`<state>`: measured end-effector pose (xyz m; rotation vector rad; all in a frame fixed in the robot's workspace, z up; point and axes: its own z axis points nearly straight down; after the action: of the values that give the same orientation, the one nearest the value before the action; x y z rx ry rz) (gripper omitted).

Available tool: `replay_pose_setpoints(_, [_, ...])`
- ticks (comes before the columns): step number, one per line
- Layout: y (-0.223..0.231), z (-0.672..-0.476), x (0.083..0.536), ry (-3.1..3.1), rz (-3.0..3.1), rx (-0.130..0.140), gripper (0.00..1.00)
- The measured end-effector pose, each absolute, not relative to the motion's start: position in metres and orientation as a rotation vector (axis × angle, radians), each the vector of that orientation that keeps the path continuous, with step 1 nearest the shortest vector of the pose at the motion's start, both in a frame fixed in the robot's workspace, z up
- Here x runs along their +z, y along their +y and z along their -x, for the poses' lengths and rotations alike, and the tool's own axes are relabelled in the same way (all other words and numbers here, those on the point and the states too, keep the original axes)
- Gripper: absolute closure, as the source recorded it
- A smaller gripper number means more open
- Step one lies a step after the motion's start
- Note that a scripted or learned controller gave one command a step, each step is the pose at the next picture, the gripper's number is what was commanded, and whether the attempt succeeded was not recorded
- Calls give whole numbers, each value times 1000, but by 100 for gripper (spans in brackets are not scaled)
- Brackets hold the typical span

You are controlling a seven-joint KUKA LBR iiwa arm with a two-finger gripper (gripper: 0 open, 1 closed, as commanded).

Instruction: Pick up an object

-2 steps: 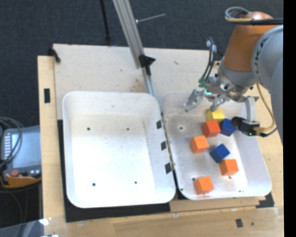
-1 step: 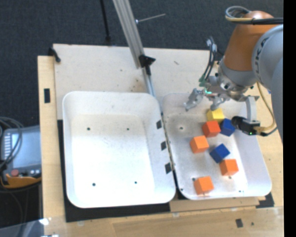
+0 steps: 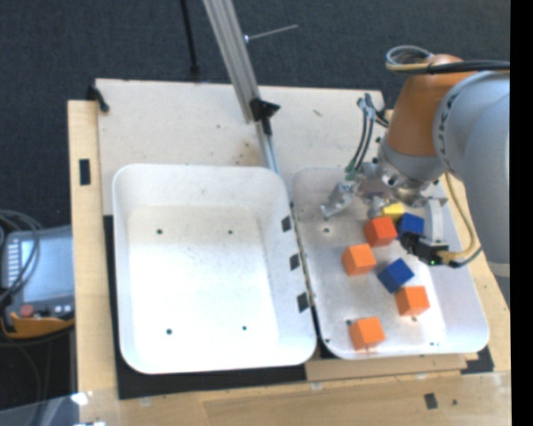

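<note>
The right bin holds several small cubes. Orange cubes lie at mid-bin, further back, to the right and near the front. One blue cube sits between them, and another blue cube lies beside a small yellow piece under the wrist. My gripper hangs over the bin's back left part, left of the cubes, above bare bin floor. I see nothing held in it.
The left bin stands beside the right one, with a black divider strip between them. A slanted metal post rises behind the bins. Cables hang off the wrist over the right bin's back edge.
</note>
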<state>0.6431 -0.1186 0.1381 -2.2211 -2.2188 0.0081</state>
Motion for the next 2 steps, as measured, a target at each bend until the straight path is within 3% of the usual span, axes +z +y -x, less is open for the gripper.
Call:
replay_pose_setpoints(1, [-120, -643, 95, -2218, 2226, 5, 0])
replay_pose_setpoints(2, [-121, -645, 109, -2217, 2233, -5, 100])
